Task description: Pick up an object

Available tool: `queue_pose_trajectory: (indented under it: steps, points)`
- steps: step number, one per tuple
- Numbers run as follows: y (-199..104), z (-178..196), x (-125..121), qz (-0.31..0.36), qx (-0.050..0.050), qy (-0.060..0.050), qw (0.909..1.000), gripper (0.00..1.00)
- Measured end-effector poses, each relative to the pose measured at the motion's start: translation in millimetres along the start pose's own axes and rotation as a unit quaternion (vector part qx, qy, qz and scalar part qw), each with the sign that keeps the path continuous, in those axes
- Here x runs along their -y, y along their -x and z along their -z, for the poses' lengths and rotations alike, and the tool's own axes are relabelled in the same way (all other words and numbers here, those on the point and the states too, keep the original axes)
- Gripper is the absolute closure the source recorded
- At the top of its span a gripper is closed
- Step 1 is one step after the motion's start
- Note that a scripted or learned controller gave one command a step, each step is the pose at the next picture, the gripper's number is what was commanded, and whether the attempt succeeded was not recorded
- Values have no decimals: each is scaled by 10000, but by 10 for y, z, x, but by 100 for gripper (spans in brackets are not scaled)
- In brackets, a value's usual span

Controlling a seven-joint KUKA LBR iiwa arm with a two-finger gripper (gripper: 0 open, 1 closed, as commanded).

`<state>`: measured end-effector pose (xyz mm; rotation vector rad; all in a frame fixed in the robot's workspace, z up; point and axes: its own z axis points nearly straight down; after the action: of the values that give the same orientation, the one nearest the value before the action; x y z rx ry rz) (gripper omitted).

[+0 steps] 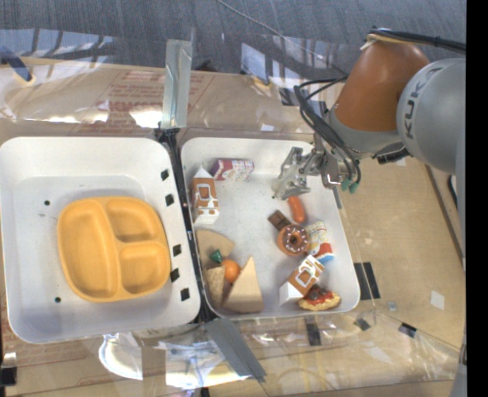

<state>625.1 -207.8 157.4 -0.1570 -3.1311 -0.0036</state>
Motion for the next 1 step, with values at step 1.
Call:
queue_pose_trajectory:
  steps: [1]
  points:
    - [191, 1143, -11, 1093, 83, -30, 9940, 100]
